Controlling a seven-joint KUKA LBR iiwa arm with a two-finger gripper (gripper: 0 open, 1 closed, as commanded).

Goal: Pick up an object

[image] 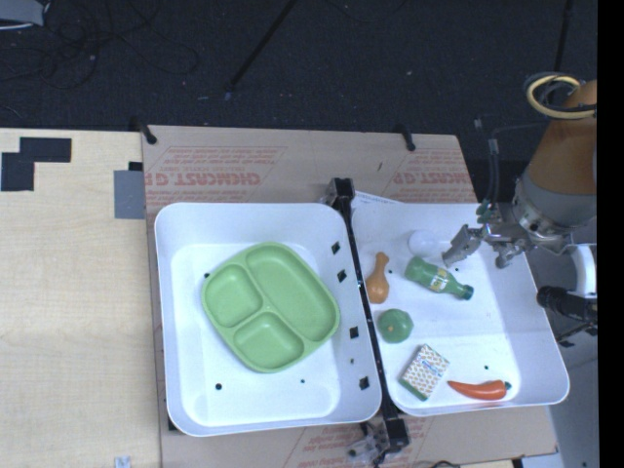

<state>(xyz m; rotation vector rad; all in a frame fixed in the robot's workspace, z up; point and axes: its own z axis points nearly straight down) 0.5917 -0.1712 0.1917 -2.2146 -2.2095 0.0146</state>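
the right bin (542, 383) carries a green bottle (438, 279) lying on its side near the far middle, a pale ball (424, 241) just beyond it toward the far edge, an orange gourd (377, 278) close to the left wall, a green pepper (395, 326) in the middle, a patterned box (424, 371) near the near edge and a red chili (479, 389) toward the near right corner. the gripper (482, 242) hangs over the far right part of this bin, just beside the bottle's cap end, fingers spread with nothing between them. the left bin (185, 378) carries a green tray (270, 305) with three compartments. a black divider (357, 305) runs between the bins. both sit on cardboard (244, 169) over a pale bench (68, 300); dark floor lies beyond. bare white floor shows along the right bin's right wall.
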